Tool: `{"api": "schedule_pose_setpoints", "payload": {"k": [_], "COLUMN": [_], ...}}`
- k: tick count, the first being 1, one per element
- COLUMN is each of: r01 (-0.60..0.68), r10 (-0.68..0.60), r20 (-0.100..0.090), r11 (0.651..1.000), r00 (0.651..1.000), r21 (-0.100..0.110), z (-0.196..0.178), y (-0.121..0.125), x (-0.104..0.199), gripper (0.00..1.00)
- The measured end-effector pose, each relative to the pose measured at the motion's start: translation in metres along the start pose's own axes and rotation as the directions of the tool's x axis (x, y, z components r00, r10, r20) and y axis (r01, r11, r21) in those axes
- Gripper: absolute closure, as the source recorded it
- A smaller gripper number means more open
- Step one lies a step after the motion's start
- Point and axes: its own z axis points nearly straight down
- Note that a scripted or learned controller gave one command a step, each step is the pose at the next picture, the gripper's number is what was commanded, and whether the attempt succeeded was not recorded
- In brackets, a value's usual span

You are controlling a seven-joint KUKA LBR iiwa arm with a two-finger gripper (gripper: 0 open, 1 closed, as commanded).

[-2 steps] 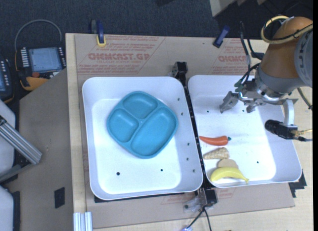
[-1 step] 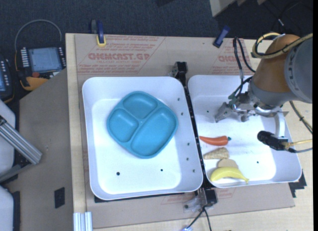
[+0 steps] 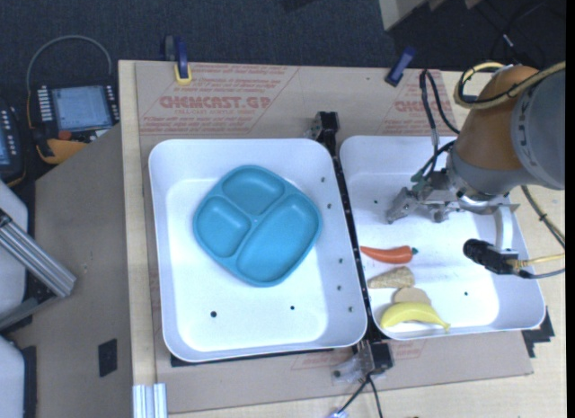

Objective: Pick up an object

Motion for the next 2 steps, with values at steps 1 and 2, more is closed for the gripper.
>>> {"api": "schedule_pose_setpoints", "payload": {"k": [1, 2], "r01": [0.000, 0.003], "r10": [0.000, -0.002], "r20": [0.001, 0.003], "r11": [1.000, 1.000], "r00": [1.000, 1.000], "r21": [-0.003, -0.009], "z": [-0.010, -0.065], "y": [0.001, 0.005], "x": [0.000, 0.010], "gripper": [1.00, 1.00]}}
